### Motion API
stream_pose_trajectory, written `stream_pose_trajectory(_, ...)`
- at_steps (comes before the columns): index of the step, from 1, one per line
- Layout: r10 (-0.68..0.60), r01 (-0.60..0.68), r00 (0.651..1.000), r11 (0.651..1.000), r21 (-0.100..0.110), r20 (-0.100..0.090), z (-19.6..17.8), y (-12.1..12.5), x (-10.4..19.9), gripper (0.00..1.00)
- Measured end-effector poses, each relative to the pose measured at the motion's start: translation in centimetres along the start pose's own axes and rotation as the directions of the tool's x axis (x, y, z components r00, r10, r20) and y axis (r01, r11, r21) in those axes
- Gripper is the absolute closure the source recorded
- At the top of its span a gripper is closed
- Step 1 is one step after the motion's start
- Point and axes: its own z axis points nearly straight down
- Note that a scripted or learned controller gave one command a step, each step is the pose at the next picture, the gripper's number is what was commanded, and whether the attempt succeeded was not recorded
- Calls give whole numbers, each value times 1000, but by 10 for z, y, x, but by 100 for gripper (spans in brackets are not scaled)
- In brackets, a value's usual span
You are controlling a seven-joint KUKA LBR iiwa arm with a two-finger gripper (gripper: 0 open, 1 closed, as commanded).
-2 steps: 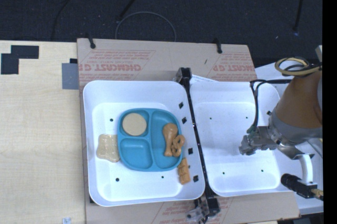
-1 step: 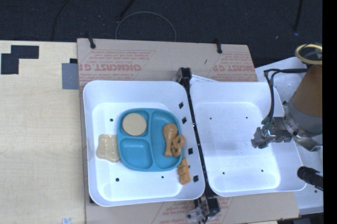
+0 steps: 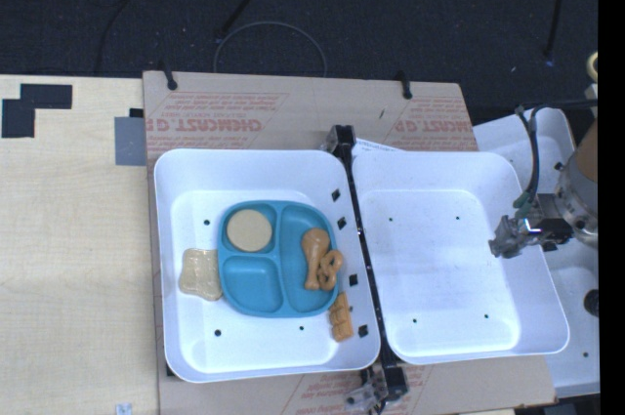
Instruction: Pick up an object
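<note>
A blue divided plate (image 3: 256, 291) lies in the left bin (image 3: 186, 179). A round tan cookie (image 3: 248, 229) rests in its upper left section, and a brown pretzel-like piece (image 3: 320, 259) lies in its right section. A pale beige piece (image 3: 200, 273) lies on the bin floor just left of the plate. A small brown piece (image 3: 341, 318) sits by the plate's lower right corner. My gripper (image 3: 508, 240) hangs over the right edge of the right bin (image 3: 439, 179), far from all these objects, with nothing seen in it.
A black clamp strip (image 3: 356, 247) runs between the two bins. Both bins rest on a cardboard sheet (image 3: 293, 115) on the wooden bench. Cables (image 3: 532, 159) hang by the arm at the right.
</note>
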Motion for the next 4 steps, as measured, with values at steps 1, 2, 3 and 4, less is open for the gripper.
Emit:
stream_pose_trajectory(1, 0, 0, 1000, 1000, 6, -2, -1, 0, -1, 100)
stream_pose_trajectory(2, -5, 5, 1000, 1000, 9, -4, 15, 6, 57, 100)
stream_pose_trajectory(3, -4, 4, 1000, 1000, 10, -4, 32, 11, 110, 100)
stream_pose_trajectory(4, -5, 5, 1000, 1000, 7, -4, 26, 11, 164, 100)
